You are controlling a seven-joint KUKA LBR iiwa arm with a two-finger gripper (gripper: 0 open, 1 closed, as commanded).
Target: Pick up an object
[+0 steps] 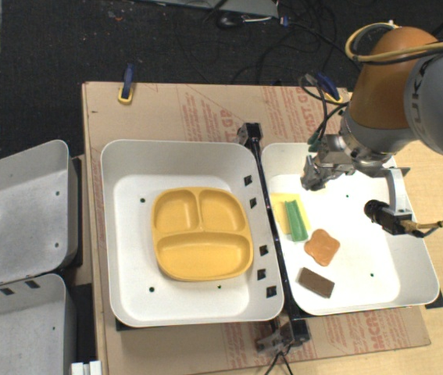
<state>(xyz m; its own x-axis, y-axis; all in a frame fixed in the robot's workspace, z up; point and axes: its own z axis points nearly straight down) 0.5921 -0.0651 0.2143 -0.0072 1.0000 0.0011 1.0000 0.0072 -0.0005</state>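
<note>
I watch through a single fixed camera mounted above the bench (174,104), looking down at a slant from moderate height. It takes in both white bins, the left bin (119,209) and the right bin (409,276), and the arm (409,92) entering from the right.

This looks like a robot lab: a big grey and orange robot arm (409,92), loose cables (284,14) at the top, and a cardboard-covered bench (182,112).
</note>
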